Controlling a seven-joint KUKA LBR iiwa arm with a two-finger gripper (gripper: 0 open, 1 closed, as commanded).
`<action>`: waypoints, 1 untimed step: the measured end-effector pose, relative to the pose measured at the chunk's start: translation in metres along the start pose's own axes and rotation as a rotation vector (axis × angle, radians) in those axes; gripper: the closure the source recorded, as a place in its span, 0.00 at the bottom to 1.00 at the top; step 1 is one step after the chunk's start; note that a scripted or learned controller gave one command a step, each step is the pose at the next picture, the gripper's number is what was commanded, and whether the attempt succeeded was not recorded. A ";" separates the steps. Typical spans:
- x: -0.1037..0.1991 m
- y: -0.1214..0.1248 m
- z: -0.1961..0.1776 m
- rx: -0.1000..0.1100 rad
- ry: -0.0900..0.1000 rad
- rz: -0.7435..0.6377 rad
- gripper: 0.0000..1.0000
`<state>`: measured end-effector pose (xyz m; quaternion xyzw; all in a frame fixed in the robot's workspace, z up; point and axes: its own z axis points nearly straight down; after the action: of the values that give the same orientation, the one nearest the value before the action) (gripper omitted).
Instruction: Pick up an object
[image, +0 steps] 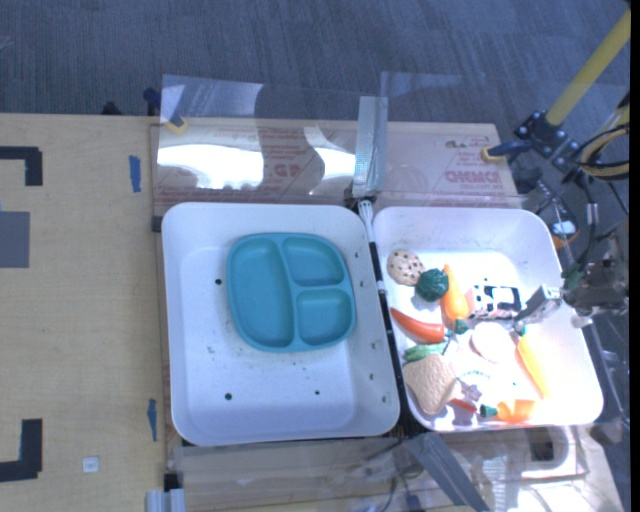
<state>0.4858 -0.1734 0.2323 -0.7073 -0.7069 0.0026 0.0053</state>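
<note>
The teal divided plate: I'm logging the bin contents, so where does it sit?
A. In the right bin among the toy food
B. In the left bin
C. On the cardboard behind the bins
B, since the teal divided plate lies flat inside the left bin, apart from the toy food in the right bin.

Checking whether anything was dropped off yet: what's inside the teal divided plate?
All three compartments of the teal plate look bare; it lies in the left bin. Whatever is under the plate is hidden.

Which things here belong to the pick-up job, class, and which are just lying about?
Belong to the job: gripper; right bin; its toy food, such as the cookie, broccoli, red pepper, bread slice, carrot.

Lying about: left bin; teal divided plate; blue tape.
</note>
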 end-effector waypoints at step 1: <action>0.013 -0.002 0.113 -0.008 -0.004 -0.517 0.00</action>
<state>0.4821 -0.1597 0.1196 -0.5031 -0.8643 -0.0004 0.0014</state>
